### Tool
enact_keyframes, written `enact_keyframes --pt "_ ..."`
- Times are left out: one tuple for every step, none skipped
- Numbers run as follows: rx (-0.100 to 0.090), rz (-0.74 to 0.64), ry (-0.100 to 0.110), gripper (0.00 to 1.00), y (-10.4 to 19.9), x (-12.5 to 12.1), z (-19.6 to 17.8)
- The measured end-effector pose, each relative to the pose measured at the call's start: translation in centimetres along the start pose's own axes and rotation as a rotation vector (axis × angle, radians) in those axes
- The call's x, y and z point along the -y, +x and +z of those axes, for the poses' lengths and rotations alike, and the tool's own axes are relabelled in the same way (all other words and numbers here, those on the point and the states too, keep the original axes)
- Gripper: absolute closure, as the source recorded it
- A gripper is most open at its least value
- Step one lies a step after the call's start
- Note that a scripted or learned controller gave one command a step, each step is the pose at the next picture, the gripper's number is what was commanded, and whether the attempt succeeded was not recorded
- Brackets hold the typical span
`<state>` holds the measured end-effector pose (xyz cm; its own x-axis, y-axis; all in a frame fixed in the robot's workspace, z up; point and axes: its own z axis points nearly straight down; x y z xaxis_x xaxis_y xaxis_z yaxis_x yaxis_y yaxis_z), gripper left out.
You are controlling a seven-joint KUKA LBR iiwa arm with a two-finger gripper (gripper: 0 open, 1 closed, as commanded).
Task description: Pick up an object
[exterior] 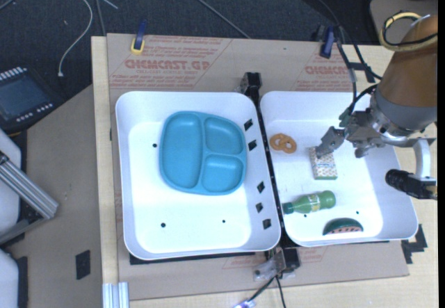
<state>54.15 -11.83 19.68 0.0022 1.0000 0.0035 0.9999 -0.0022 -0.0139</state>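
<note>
The right bin (389,188) holds a small brown pretzel (282,142), a speckled white block (324,165), a green bottle (310,203) lying on its side, and a watermelon slice (343,227) by the front wall. My gripper (346,146) hangs over the right bin's middle, just up and to the right of the speckled block. It is open, with nothing between its fingers. One fingertip (329,142) is close above the block's top edge; whether it touches is unclear.
The left bin (139,216) holds a blue divided plate (204,152). A black divider (259,160) runs between the bins. The grey arm with its orange band (414,56) covers the right bin's far right side. Cables lie beyond the bench.
</note>
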Motion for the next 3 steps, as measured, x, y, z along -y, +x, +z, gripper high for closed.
enact_keyframes --pt "0.002 -0.003 -0.012 0.00 0.0 -0.3 -0.6" --pt "0.001 -0.002 -0.008 0.00 -0.3 -0.6 3.7" --pt "0.000 -0.002 -0.008 0.00 0.5 -0.1 9.6"
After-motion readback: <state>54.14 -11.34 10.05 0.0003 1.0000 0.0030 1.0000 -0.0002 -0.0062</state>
